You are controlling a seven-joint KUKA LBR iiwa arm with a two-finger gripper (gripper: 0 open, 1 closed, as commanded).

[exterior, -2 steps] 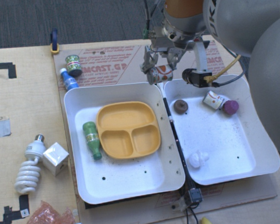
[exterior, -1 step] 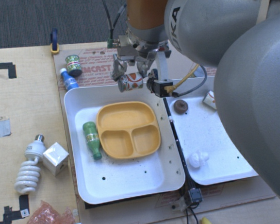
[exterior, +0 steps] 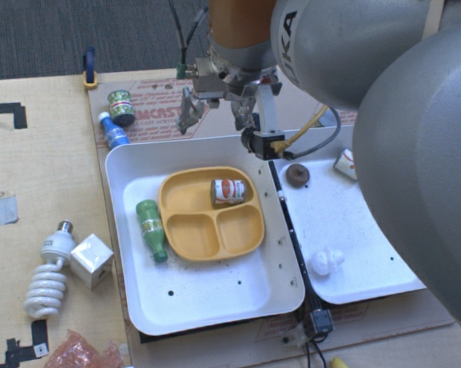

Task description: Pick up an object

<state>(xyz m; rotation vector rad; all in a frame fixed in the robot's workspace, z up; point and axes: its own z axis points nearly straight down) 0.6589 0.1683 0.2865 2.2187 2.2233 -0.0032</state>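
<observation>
On the grey arm [exterior: 362,39], part of the black brand lettering shows at the edge of its casing: the letters "KA", standing on end. The cardboard sheet [exterior: 156,109] behind the left bin carries red print; a few capitals that look like "MCAST" can be made out, the rest is too blurred. The small can [exterior: 229,190] in the yellow divided plate [exterior: 212,214] has a red and white label, its words too small to read.
</observation>
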